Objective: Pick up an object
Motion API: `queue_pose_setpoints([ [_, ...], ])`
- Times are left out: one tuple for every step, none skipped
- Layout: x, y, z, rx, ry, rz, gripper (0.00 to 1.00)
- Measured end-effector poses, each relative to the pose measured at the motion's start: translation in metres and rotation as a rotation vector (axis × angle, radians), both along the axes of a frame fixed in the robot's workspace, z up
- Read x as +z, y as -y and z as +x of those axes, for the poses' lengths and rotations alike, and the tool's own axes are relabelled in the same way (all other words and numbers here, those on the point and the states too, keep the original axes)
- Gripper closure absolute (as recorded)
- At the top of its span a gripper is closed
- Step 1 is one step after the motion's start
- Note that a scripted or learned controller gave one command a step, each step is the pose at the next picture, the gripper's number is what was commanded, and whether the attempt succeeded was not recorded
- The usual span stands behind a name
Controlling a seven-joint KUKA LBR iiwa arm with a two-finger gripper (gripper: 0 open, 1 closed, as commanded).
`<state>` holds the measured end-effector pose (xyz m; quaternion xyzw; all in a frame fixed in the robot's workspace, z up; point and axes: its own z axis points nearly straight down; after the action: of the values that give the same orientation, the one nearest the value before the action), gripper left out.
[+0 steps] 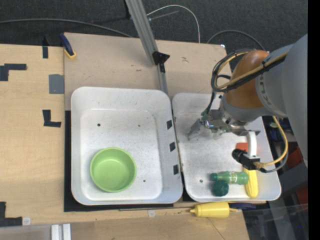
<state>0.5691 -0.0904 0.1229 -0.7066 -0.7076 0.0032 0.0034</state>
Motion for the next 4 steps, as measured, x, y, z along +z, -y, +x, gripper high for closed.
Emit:
queue_pose_setpoints([
  [-0.035, 0.0, 0.0, 0.0, 0.008, -0.002, 0.0],
  [-0.024, -0.001, 0.0, 0.0, 0.007, 0.0, 1.0],
  [0.026, 0.008, 0.005, -0.001, 0.012, -0.002, 1.0],
  [0.078, 0.008, 0.006, -0.001, 0.013, -0.001, 1.0],
])
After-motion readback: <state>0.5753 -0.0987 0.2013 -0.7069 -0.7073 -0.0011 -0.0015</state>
